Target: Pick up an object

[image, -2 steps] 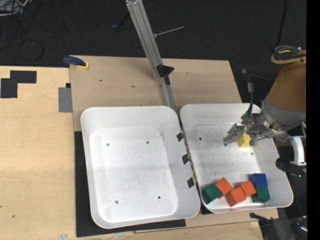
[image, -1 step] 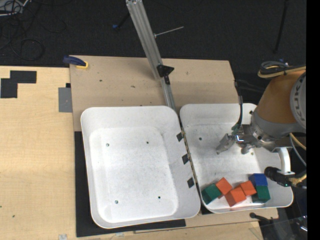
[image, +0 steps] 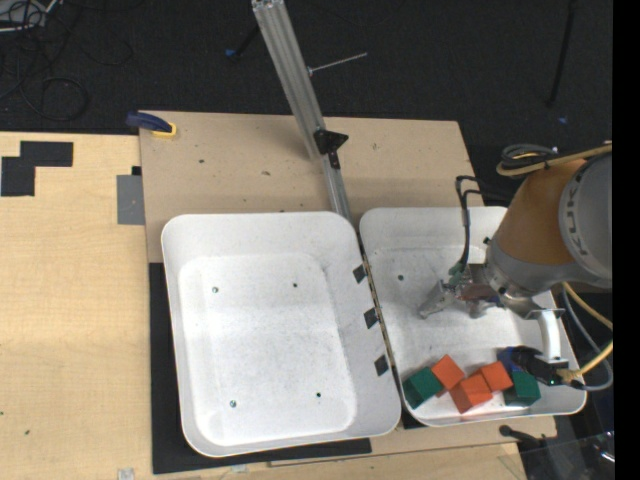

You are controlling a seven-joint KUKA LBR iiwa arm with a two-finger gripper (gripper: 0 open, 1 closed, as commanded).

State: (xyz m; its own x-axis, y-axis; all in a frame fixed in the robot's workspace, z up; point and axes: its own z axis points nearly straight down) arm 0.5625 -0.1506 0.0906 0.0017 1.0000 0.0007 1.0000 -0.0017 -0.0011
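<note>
Two bins: you see the left bin point(image: 265, 328) and the right bin point(image: 420, 248) side by side, touching.
Arm: your arm point(image: 550, 233) reaches in over the right bin.
Gripper: your gripper point(image: 445, 298) hangs above that bin's middle; whether its fingers are spread or pressed together, you cannot tell.
Blocks: orange blocks point(image: 470, 388) and green blocks point(image: 423, 386) cluster at the right bin's near edge, apart from the gripper.
Blue piece: it point(image: 522, 356) lies beside the blocks.
</note>
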